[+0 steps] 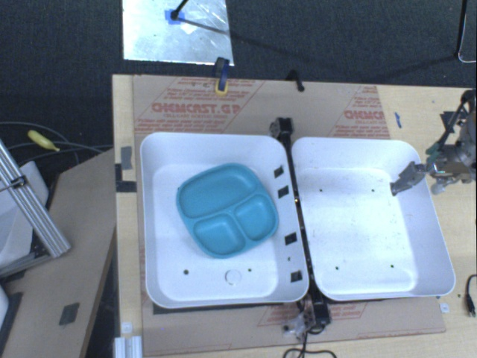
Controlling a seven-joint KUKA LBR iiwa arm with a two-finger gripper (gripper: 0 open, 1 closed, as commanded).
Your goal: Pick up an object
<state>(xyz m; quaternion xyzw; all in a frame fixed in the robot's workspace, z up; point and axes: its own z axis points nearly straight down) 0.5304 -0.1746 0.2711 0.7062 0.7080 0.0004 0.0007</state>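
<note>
- The blue plate (pixel 227 209) lies flat in the left bin (pixel 160 162), with its long axis from 10 to 4 o'clock.
- The gripper (pixel 421 176) hangs at the right bin's (pixel 425 274) far right edge; the plate lies toward 9 o'clock, well apart.
- Whether the fingers are open or closed, I cannot tell.

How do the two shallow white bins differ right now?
The left white bin holds a blue divided plastic plate; the right white bin shows bare floor. The gripper sits at the right bin's far-right rim, away from the left bin. Both are shallow, white, rounded-cornered.
</note>
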